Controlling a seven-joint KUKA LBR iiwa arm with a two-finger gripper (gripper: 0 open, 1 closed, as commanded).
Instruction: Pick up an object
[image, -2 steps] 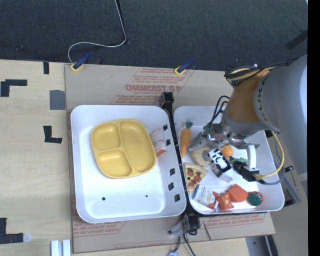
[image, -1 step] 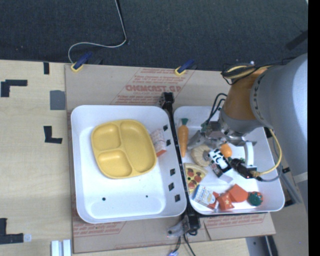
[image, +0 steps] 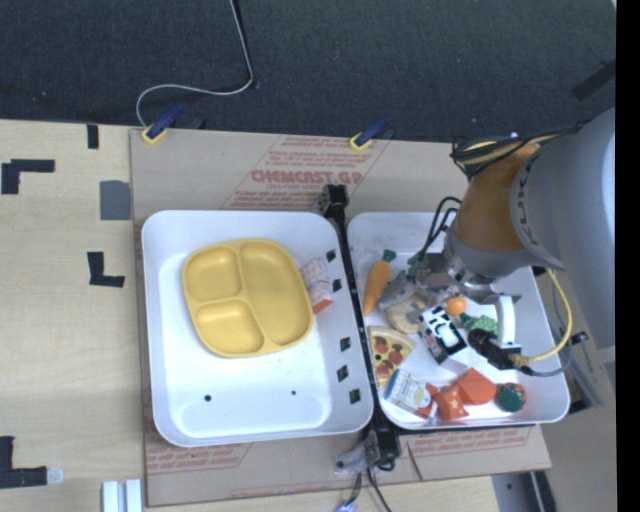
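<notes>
From the overhead camera view, the arm (image: 540, 200), grey with an orange band, comes in from three o'clock and bends down over the right bin (image: 555, 400). Its gripper (image: 425, 278) sits low in the upper half of that bin, among the clutter, and whether it is open or closed cannot be made out.

The right bin holds a heap of small things. An orange carrot-shaped toy (image: 377, 283) lies at about nine o'clock from the gripper, close beside it and near the bin's left wall. A small orange ball (image: 455, 306) sits at about four o'clock from the gripper, just beside it. Below that is a black-and-white item (image: 440, 330), with a green piece (image: 483, 324) at its three o'clock. A pizza-slice toy (image: 388, 350) lies at seven o'clock from the gripper, and a white packet (image: 407, 390) sits below it toward six o'clock. A red-orange block (image: 468, 392) and a dark green round item (image: 511, 397) rest near the bin's lower right corner.

The left bin (image: 165, 400) holds a yellow divided plate (image: 246, 297) in its upper half, tilted slightly. A small red-and-white carton (image: 319, 283) lies at three o'clock from the plate, touching or nearly touching its edge.

A yellow cable (image: 560, 345) loops along the right bin's right side.
</notes>
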